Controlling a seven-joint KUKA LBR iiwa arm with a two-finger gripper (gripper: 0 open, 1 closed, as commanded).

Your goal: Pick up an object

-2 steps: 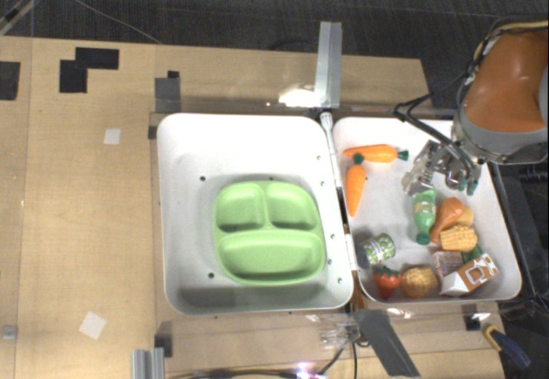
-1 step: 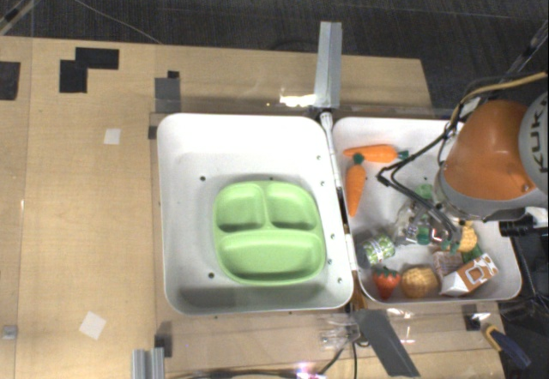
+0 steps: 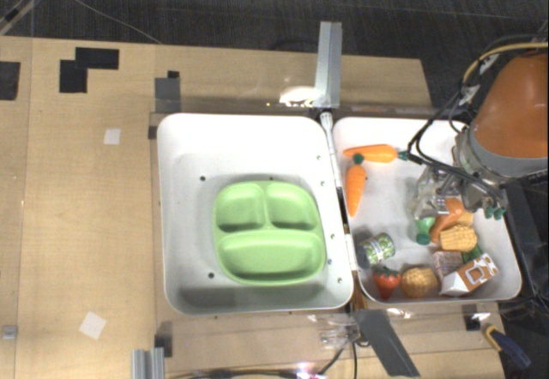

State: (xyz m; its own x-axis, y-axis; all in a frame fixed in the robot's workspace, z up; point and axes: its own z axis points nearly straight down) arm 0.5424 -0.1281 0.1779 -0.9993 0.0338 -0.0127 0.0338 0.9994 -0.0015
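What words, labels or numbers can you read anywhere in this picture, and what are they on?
Nothing can be read.
The carton in the right bin has printing, too small and blurred to make out.
The can has a patterned label, no legible text.
The green tray has no markings.

In the right bin (image 3: 511,279), two orange carrots (image 3: 355,189) lie at the far left, one pointing near. A can (image 3: 377,249), strawberry (image 3: 386,283), potato (image 3: 419,281), corn (image 3: 457,238) and carton (image 3: 474,274) crowd the near end.
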